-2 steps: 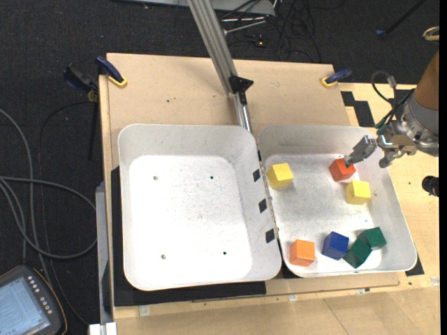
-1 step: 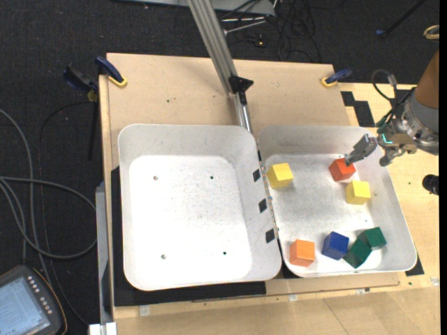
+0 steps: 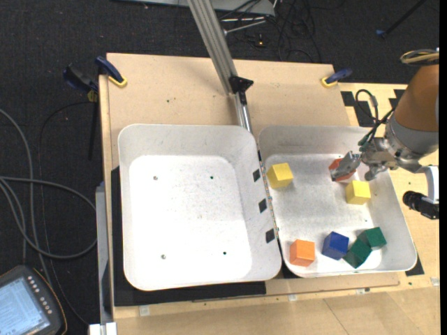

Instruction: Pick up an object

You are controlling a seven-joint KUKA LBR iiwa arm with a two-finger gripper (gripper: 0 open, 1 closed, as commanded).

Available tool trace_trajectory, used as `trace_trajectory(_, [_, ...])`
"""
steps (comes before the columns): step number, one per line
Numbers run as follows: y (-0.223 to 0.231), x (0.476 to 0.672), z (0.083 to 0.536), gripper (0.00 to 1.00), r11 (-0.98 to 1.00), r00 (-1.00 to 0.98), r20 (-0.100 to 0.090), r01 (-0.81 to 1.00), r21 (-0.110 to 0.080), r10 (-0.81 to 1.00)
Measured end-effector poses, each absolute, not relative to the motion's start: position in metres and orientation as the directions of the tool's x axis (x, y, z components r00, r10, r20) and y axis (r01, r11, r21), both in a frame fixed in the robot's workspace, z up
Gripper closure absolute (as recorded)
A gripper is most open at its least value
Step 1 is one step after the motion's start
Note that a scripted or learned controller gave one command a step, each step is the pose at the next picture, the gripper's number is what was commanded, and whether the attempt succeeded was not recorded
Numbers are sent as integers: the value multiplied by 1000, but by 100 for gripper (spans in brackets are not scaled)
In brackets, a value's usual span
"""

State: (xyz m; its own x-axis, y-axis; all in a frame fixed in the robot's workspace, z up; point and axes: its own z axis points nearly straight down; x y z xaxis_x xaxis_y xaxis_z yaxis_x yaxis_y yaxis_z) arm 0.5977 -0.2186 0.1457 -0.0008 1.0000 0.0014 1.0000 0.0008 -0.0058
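Hovering over the right bin (image 3: 398, 211), my jaws (image 3: 347, 167) sit low near its upper right part, with a small red object (image 3: 340, 170) right at their tips. Whether they are wide, narrow or closed on the red object I cannot tell; the wrist hides the gap. Other candidates in this bin: a yellow cube (image 3: 280, 175) near the left wall, a second yellow cube (image 3: 358, 192) just beside and below my tips, and along the near wall an orange cube (image 3: 302, 252), a blue cube (image 3: 336, 245) and two green blocks (image 3: 366, 246) touching each other. The left bin (image 3: 133, 208) lies alongside on the counter (image 3: 174, 89). Judgement: these blocks look small, light, rigid, not fragile, possibly slick-faced. Best hold is across two opposite flat faces, squarely centred, avoiding corners. The second yellow cube stands free on all sides; the green pair is crowded.
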Motion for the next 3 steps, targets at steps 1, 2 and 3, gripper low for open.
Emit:
trace_trajectory(1, [-218,598,93,0,1,-1,0,1000,-2,1000])
trace_trajectory(2, [-218,599,106,100,1,-1,-2,1000,3,1000])
trace_trajectory(3, [-220,590,159,100,-1,1,-3,1000,6,1000])
